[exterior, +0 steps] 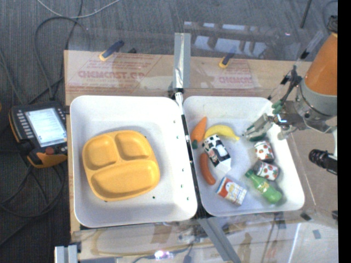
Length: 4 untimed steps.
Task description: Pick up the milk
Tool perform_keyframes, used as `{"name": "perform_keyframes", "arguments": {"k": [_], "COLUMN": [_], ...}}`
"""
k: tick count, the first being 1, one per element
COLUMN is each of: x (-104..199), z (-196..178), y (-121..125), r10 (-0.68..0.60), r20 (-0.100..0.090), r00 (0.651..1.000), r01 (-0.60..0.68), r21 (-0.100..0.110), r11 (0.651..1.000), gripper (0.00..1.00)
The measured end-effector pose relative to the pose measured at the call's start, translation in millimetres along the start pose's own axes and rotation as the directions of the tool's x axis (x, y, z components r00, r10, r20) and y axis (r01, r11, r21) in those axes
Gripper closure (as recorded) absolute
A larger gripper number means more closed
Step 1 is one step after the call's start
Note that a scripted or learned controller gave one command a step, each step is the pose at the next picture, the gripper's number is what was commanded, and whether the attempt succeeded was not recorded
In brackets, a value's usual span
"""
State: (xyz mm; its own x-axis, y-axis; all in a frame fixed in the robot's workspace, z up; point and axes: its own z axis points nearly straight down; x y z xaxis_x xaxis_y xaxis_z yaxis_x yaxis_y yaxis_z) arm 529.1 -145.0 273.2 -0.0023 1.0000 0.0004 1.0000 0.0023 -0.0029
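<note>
**Milk carton lay mid-bin, gripper hung over the far right corner**

The milk (pixel 217 152), a cow-patterned carton, lay on its side in the left half of the right bin (pixel 241 104), roughly midway between that bin's far and near walls. It was hemmed in closely: a banana (pixel 221 131) sat just beyond it on the far side, a carrot (pixel 198 129) slanted along the dividing wall to its far left, and a red sausage-like piece (pixel 207 170) lay just beside it on the near left. A small juice box (pixel 231 191) rested near its near-right corner. The bare floor to the carton's right gave the most open room.

The gripper (pixel 258 127) hung over the far right part of the same bin, well apart from the milk; whether its fingers were spread or closed could not be told. Just near of it lay two strawberry-printed cans (pixel 264 151) (pixel 268 171) and a green bottle (pixel 264 187), crowding the right wall.

The left bin (pixel 104 104) held a yellow divided tray (pixel 120 164), with bare floor around all its edges.
</note>
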Motion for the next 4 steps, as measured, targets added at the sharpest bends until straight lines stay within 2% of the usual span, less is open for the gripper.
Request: {"name": "perform_keyframes", "arguments": {"k": [1, 2, 3, 4], "x": [44, 46, 46, 114], "z": [117, 184, 174, 91], "y": [21, 6, 7, 8], "r10": [-0.028, -0.091, -0.090, -0.218], "r20": [-0.001, 0.003, 0.003, 0.000], "r00": [1.000, 0.996, 0.996, 0.976], "r01": [0.028, 0.091, 0.090, 0.218], "r21": [0.001, -0.013, -0.013, 0.000], "r11": [1.000, 0.996, 0.996, 0.976], "gripper": [0.00, 0.00, 1.00, 1.00]}}
